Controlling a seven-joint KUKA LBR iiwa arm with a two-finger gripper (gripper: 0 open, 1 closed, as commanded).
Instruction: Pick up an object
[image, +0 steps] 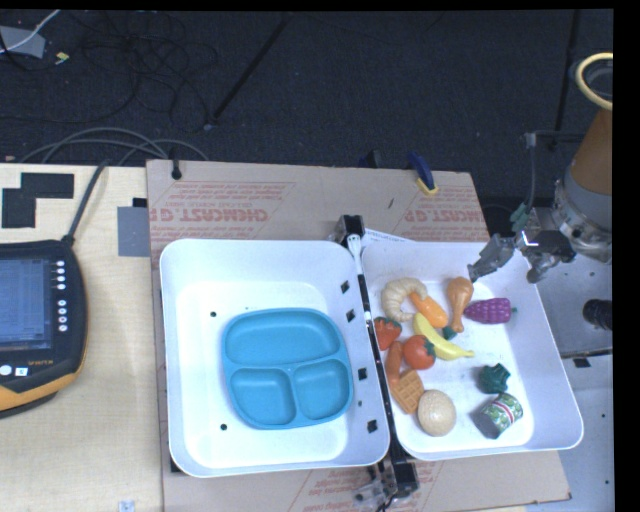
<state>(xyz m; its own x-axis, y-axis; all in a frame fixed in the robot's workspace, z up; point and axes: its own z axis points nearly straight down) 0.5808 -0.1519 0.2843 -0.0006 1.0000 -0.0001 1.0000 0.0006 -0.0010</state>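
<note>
Dark carpet strewn with cables backs a table (110, 420) bearing two white bins on cardboard. Toy food crowds the right bin (555, 400): a purple eggplant (488, 311), drumstick (459, 296), banana (443, 340), tomato (419, 352), egg (436, 412), a green can (498, 415). None is held, so the pick has not begun. The gripper (518, 252) hovers at the frame's right over the bin's upper right corner, its jaws spread and empty. The eggplant lies nearest and somewhat apart, probably the easiest target; the next move calls for centring over it, then descending. The left bin (190, 300) holds a blue divided tray (285, 365).
</note>
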